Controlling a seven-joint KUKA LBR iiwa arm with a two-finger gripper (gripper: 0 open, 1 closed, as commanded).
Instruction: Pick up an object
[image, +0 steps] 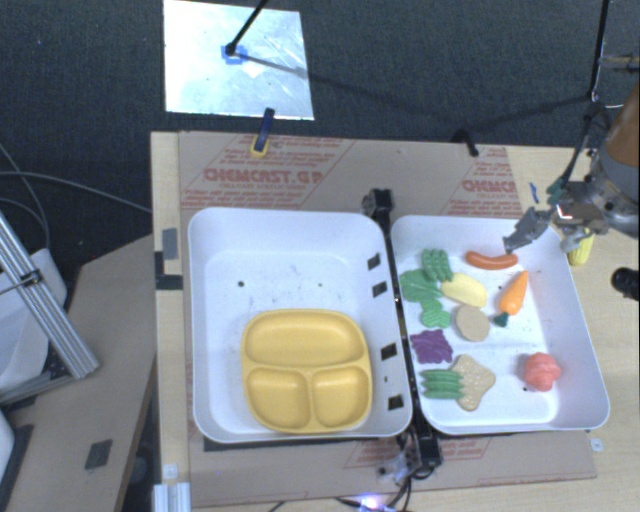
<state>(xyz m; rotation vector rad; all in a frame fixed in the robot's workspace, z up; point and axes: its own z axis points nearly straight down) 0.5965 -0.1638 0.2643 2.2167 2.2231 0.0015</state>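
Observation:
The right bin (585, 345) holds several toy foods. Among them are a red-orange sausage (490, 260), a carrot (513, 293), a pale yellow piece (464, 291), green leafy pieces (428, 285), a purple bunch (431, 346), a tan biscuit (475, 381) and a red fruit (541, 370). My gripper (550, 238) hangs over the bin's far right corner, just right of the sausage. It is open, one grey finger (522, 235) points down-left toward the sausage, and nothing sits between the fingers.
The left bin (215, 300) holds a yellow divided plate (305, 380). A black hinge strip (395, 300) runs between the bins. Brown cardboard (320, 170) lies under both, with a silver sheet (240, 60) behind it.

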